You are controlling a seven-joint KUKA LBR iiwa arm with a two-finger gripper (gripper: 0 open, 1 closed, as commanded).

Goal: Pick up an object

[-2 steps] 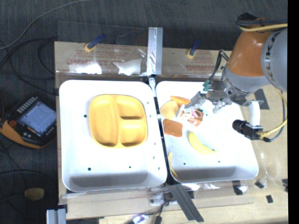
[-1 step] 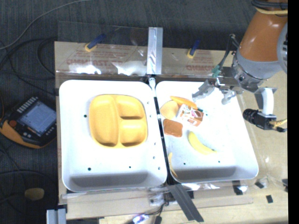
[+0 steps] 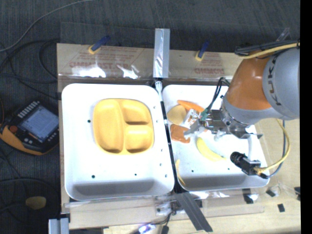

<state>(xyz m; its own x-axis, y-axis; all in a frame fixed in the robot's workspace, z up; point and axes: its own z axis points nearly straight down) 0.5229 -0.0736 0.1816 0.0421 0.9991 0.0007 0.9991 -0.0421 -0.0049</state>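
Gripper: low inside the right bin, at the left of its cluster of toy food; whether it is apart or together, I cannot tell (the tip is a small tangle of metal and wire from this angle).
Orange piece: just below-left of the gripper, near the bin's left wall, possibly touching the tip; nothing visibly held.
Tan round piece: just left of the gripper, with a slim orange carrot-like piece above it.
Banana: lower right of the gripper, lying flat on the bin floor, apart from the others.
Handling: these look like light, rigid plastic toys, smooth and likely to slip or skate; the banana's narrow middle seems the surest place to pinch across.
Right bin: shallow, white, holds all the small pieces.
Left bin: holds a yellow divided tray, well apart from the gripper.
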